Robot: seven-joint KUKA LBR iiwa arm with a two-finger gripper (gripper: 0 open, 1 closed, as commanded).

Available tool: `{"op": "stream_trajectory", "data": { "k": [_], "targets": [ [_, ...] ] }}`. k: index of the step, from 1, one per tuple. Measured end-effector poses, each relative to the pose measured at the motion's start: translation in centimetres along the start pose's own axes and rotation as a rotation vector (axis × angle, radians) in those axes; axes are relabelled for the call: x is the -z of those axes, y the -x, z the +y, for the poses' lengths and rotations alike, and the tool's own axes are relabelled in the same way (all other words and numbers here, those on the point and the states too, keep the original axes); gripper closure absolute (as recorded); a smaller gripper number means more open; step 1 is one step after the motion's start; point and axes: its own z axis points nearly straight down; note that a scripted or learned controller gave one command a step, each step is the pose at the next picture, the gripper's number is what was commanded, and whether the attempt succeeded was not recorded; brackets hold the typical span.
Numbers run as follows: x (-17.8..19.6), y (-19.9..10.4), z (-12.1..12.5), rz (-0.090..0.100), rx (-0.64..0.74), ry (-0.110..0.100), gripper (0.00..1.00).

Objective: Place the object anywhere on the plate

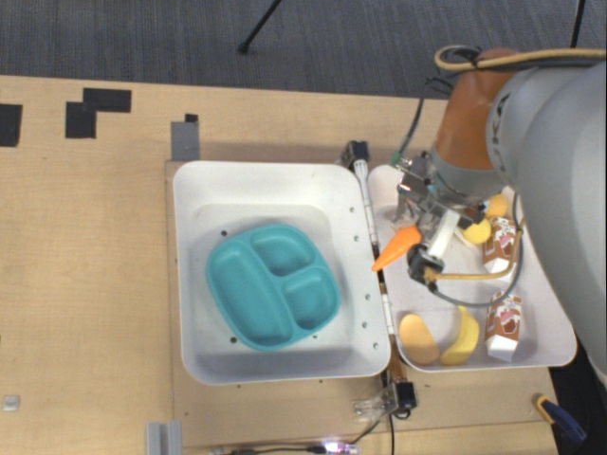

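Observation:
A teal divided plate [273,286] lies in the left white bin [204,197]. An orange toy carrot [395,249] hangs tilted over the divider between the two bins, its tip pointing down-left toward the left bin. My gripper [418,237] is shut on the carrot's thick end, reaching in from the right, with the orange-banded wrist [467,121] above it. The carrot is to the right of the plate and apart from it.
The right bin [550,344] holds a peach-coloured egg shape [418,338], a yellow banana [462,337], two brown-and-white cartons [504,327] and a yellow item [478,228] under the arm. A black-tipped rod [359,164] lies along the divider.

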Motion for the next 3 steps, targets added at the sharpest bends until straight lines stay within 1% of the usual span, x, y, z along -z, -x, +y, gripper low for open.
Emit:
{"op": "stream_trajectory", "data": {
  "k": [1,2,3],
  "targets": [
    [0.0,-5.8,-4.6,0.000,-0.045,-0.002,1.00],
    [0.0,0.7,-5.7,0.000,-0.351,-0.002,1.00],
    [0.0,-7.3,-8.3,0.000,-0.479,-0.002,1.00]
  ]
}}
